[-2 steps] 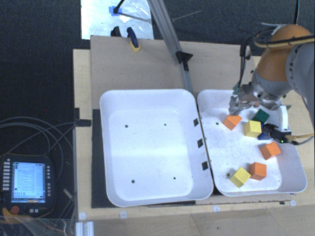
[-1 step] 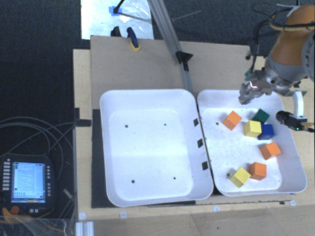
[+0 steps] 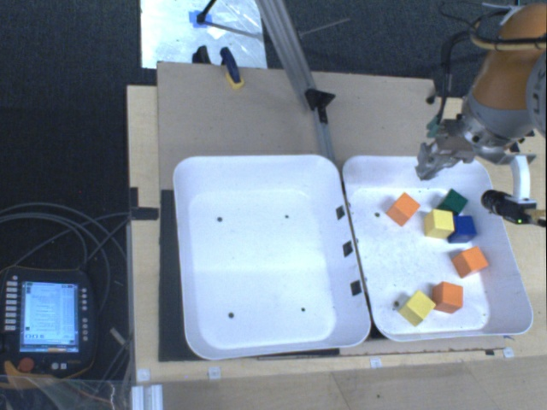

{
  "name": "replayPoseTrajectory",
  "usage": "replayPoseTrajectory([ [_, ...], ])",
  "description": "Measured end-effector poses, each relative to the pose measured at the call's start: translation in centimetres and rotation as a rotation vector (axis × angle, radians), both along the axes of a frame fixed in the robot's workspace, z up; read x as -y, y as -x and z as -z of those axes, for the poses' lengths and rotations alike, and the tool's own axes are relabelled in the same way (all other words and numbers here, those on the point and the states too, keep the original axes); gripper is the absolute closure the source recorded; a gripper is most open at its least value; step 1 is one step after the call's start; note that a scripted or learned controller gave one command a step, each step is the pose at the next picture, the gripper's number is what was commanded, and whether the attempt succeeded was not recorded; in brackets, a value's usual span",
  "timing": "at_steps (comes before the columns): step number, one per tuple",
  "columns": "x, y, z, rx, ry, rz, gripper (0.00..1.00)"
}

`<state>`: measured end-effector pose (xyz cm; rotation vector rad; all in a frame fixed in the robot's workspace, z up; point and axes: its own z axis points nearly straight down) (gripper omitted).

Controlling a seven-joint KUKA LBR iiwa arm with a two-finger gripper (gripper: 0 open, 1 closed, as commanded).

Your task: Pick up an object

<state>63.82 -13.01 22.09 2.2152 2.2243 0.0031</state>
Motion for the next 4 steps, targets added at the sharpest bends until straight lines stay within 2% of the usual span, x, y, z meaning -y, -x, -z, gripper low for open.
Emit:
replayPoseTrajectory([
  [1, -4.4, -0.3, -0.4, 0.000, -0.002, -0.005, 1.00],
  [3, -16.0, -2.4, -3.0, 0.002, -0.003, -0.008, 1.00],
  [4, -21.5, -3.0, -1.9, -0.001, -0.002, -0.007, 1.00],
])
